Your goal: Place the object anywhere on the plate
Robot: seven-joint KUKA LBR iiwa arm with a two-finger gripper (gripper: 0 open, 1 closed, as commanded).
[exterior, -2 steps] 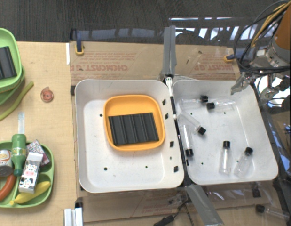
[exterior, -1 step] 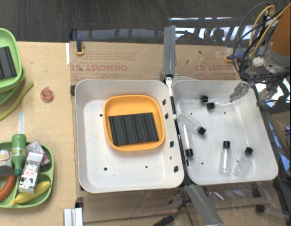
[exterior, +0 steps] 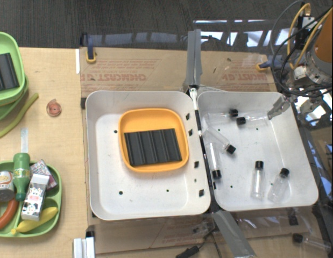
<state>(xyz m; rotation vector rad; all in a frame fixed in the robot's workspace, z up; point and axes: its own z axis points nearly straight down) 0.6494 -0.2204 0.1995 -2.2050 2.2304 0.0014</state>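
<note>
Your gripper, whose state I cannot tell, could slip on those clear, rolling vials before reaching the orange plate.

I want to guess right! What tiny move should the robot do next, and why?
Probably lower the gripper onto the nearest vial in the right bin. The vials lie there loose, while the orange plate in the left bin has none.
</note>
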